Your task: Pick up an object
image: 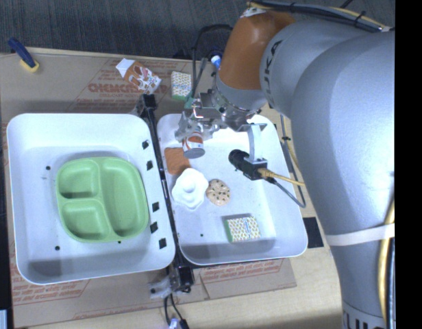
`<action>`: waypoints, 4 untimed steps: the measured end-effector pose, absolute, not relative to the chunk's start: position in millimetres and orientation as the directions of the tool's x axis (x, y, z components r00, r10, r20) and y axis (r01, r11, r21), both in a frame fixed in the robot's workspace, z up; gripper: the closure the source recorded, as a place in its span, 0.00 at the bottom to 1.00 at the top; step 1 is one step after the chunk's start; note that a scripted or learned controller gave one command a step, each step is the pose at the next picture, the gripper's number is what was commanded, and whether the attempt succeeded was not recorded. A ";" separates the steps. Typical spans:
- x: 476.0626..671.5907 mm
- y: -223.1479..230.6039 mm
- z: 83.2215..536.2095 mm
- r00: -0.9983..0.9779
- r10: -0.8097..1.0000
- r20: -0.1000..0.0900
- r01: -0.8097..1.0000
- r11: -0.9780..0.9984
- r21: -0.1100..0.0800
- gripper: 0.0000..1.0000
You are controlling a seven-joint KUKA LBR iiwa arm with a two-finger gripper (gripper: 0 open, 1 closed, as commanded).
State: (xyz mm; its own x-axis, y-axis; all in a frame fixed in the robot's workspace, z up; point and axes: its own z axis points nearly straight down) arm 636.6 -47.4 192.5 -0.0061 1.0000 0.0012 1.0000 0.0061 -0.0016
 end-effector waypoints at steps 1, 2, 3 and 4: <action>567.1 -100.1 219.5 -0.004 1.000 0.000 1.000 0.004 -0.003 1.00; 489.5 -32.4 243.1 -0.009 1.000 0.000 1.000 0.009 -0.004 1.00; 490.0 -33.0 253.4 -0.011 1.000 0.000 1.000 0.011 -0.005 1.00; 490.2 -32.8 263.1 -0.015 1.000 -0.001 1.000 0.015 -0.008 1.00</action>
